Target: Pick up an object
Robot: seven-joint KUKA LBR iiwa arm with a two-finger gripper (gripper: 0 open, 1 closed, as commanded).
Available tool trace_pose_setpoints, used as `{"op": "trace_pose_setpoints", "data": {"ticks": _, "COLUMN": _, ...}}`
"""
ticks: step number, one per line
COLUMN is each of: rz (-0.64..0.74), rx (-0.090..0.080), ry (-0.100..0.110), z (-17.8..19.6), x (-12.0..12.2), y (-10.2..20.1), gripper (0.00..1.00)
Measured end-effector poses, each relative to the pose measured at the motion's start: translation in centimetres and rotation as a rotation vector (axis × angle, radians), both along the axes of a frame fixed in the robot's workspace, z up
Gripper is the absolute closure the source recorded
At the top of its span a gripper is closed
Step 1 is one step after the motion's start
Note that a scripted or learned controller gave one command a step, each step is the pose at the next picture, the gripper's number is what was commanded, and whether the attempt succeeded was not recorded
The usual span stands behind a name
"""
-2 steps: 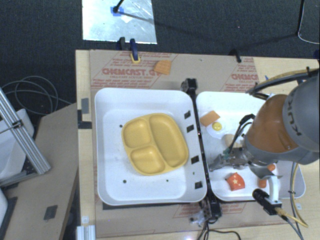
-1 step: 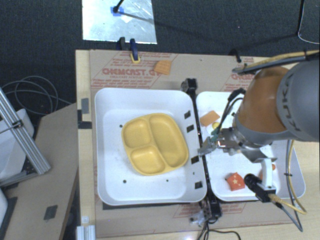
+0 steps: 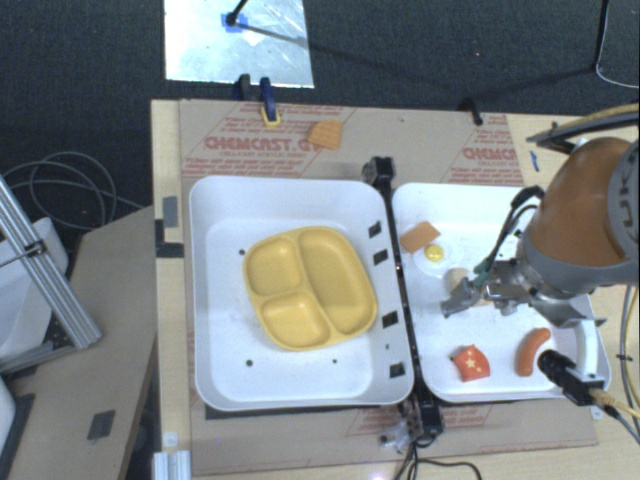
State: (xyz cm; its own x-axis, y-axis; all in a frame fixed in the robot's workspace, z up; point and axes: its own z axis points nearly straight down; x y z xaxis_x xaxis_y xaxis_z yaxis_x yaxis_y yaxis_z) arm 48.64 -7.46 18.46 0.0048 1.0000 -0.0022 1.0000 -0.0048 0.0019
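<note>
Two shallow white bins sat side by side on the bench, the left bin (image 3: 215, 268) taking the middle of the frame and the right bin (image 3: 425, 363) lying toward the right edge. A yellow divided plate (image 3: 310, 288) with three compartments lay tilted in the middle of the left bin, with nothing in its compartments. The grey arm (image 3: 590, 218) with its orange band reached in from the right side of the frame, over the right bin. Its gripper (image 3: 458, 298) hung low in the middle of that bin, pointing toward the left; whether its fingers were open or closed could not be told, and no object could be seen between them. Several small toy foods lay in the right bin: an orange wedge (image 3: 420, 235) near the upper left corner, a white piece with a yellow center (image 3: 433, 255) just below it, a red piece (image 3: 471, 364) near the lower edge, and an orange sausage (image 3: 530, 351) to the right of the red piece, beneath the arm. The gripper was near the white and yellow piece but apart from it. Another flat orange piece (image 3: 325, 134) lay outside the bins on the cardboard (image 3: 240, 143) at the upper middle of the frame, and a blue clamp (image 3: 268, 98) stood near it at the bench's far edge.
</note>
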Motion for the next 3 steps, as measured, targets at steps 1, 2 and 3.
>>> {"op": "trace_pose_setpoints", "data": {"ticks": 1, "rz": 0.005, "rx": -0.003, "ry": -0.011, "z": -10.0, "x": 8.8, "y": -7.8, "gripper": 0.0}}
{"op": "trace_pose_setpoints", "data": {"ticks": 2, "rz": 0.01, "rx": 0.0, "ry": -0.003, "z": -9.0, "x": 8.4, "y": -7.4, "gripper": 1.0}}
{"op": "trace_pose_setpoints", "data": {"ticks": 3, "rz": 0.012, "rx": 0.002, "ry": -0.003, "z": 0.9, "x": 8.4, "y": -1.8, "gripper": 1.0}}
